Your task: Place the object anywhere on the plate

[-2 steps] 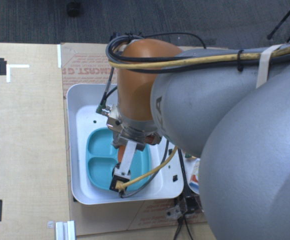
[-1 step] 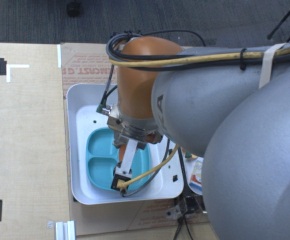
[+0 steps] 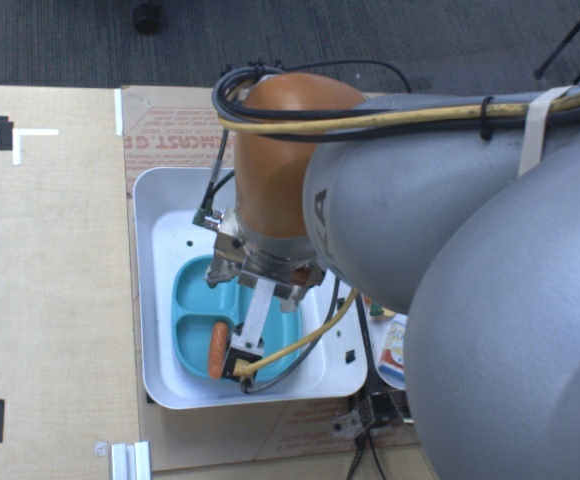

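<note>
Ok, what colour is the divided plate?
The divided plastic plate is turquoise blue, per the camera view.

The object [image 3: 217, 350] lies on the plate [image 3: 192, 303], inside the bin [image 3: 158, 268].

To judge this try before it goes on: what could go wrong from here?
The orange object lies near the rim of the blue plate; a nudge might push it off into the white bin. The arm hangs low over the plate, so pulling away could catch and shift it.
</note>
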Robot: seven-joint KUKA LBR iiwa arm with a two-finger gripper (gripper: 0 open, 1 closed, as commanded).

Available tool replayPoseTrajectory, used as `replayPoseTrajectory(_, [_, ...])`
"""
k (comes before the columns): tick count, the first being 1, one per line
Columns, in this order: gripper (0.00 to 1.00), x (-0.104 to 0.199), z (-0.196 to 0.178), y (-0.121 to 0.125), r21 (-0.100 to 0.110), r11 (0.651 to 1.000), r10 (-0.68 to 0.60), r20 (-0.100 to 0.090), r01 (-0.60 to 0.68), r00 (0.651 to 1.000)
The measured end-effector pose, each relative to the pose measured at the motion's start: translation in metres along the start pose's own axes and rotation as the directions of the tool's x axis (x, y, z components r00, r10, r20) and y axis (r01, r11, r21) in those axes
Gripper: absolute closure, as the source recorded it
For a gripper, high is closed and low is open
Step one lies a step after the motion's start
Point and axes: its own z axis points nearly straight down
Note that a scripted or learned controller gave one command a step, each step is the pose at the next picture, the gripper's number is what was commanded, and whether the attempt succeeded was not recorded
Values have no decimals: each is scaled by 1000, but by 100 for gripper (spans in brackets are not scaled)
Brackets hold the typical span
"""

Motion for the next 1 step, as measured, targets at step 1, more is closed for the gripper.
replayPoseTrajectory(1, [0, 51, -143, 124, -17, 999, -45, -26, 45, 999])
